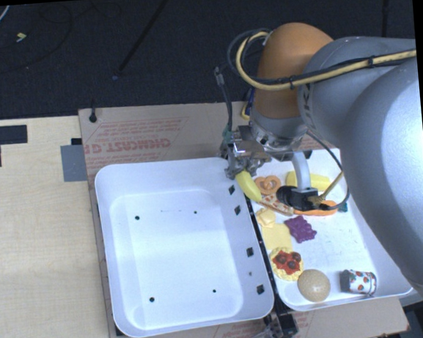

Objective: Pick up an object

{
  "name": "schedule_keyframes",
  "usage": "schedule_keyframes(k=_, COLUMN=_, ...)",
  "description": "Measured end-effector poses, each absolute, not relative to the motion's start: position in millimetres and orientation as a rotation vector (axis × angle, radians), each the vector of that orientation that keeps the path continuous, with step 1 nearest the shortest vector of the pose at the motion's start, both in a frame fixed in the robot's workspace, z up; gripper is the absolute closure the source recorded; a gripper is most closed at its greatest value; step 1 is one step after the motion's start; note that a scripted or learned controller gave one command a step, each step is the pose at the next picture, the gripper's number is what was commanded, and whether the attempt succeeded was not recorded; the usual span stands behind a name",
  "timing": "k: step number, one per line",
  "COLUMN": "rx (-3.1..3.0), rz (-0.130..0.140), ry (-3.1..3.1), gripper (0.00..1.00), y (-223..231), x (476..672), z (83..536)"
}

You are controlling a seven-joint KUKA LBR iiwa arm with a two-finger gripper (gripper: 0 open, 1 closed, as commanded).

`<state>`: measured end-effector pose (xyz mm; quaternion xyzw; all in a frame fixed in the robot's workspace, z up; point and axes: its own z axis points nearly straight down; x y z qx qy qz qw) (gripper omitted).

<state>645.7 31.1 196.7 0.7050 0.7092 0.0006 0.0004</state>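
Note:
My gripper (pixel 239 162) hangs over the far left corner of the right bin (pixel 373 250), close to the divide between the two bins. Right below it lies a yellow banana (pixel 249 188), its upper end touching or nearly touching the gripper. Whether the banana is held cannot be made out. A small brown pretzel (pixel 269 184) lies just right of the banana. The arm's grey body and orange band hide the far right part of this bin.
The right bin also holds a purple grape bunch (pixel 301 229), an orange piece (pixel 322 208), a yellow slice with red spots (pixel 286 262), a tan ball (pixel 313 284) and a red-dotted cup (pixel 360 282). The left bin (pixel 112 210) sits beside it.

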Motion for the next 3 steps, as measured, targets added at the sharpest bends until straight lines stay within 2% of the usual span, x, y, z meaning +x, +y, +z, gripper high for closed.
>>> schedule_keyframes(k=1, rx=2.220, rz=0.005, ry=2.216, gripper=1.00, y=-4.3, x=644.7, z=276.3)
schedule_keyframes(k=2, rx=2.222, rz=-0.006, ry=2.225, gripper=1.00, y=9.0, x=636.3, z=256.1)
schedule_keyframes(k=3, rx=2.230, rz=-0.013, ry=2.223, gripper=1.00, y=-12.8, x=571.8, z=226.2)
